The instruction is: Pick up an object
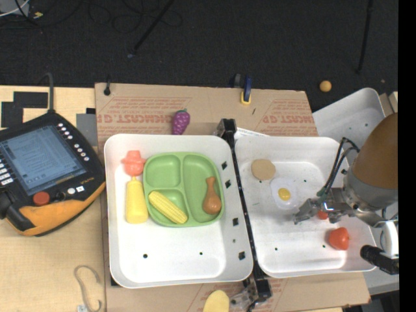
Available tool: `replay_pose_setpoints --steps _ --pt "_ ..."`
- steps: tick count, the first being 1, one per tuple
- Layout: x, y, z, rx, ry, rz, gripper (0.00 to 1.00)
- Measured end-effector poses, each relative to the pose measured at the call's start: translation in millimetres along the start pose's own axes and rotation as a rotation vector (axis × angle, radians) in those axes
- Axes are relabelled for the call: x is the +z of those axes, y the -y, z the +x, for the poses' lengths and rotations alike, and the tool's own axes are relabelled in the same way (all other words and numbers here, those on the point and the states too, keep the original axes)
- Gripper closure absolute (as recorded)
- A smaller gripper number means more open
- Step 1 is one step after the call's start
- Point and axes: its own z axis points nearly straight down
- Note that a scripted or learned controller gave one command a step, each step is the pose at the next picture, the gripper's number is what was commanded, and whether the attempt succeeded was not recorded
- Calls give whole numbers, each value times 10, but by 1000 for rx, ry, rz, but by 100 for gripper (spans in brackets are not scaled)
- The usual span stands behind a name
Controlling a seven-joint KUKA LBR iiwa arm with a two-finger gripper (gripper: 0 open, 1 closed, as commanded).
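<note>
Over right bin (286, 265), hand (311, 212) hangs low beside fried egg (284, 194), small red piece (322, 214) just behind it. Tomato (338, 238) sits near-right, cookie (263, 169) far-left. Fingers' state: cannot tell. Advice: centre over one target, likely red piece, descend straight, close firmly. Arm enters from right, wrist angled down-left.

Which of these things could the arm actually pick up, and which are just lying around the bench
Pickable, in the bins:
tomato
fried egg
cookie
corn
drumstick
yellow bottle
green plate

Lying about, outside the bins:
grapes
control pendant
orange ball
yellow clamp
</note>
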Motion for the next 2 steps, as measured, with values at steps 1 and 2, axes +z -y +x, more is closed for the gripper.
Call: replay_pose_setpoints --steps 1,2 --pt "481 -47 70 4 -1 0 0" --pt "613 -43 78 3 1 -3 0"
